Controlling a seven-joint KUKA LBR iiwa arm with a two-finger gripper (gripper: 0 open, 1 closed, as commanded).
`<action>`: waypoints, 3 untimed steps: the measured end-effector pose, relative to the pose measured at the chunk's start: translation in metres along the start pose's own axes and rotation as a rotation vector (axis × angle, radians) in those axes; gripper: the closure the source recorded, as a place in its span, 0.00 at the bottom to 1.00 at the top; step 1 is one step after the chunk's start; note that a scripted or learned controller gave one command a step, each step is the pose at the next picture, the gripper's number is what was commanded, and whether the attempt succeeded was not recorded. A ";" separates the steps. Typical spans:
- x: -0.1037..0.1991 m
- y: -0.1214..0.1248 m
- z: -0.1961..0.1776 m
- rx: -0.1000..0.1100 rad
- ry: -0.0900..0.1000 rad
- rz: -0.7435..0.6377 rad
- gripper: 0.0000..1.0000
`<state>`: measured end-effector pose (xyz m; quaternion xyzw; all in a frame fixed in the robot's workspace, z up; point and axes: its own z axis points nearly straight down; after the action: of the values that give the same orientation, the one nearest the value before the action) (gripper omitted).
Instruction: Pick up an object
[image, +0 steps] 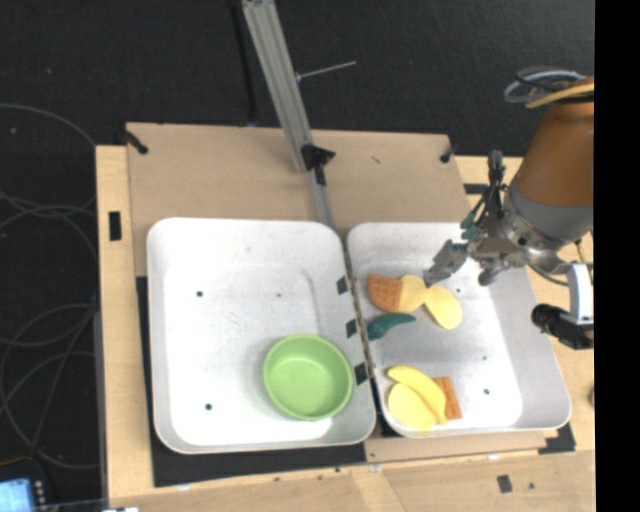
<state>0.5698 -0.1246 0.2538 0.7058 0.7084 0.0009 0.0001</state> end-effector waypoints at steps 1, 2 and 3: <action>0.000 0.000 0.000 -0.001 0.000 0.001 0.00; -0.004 -0.005 0.042 0.001 -0.003 0.005 0.00; -0.010 -0.004 0.104 0.006 -0.003 0.005 0.00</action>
<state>0.5662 -0.1349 0.1499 0.7076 0.7066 -0.0025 -0.0010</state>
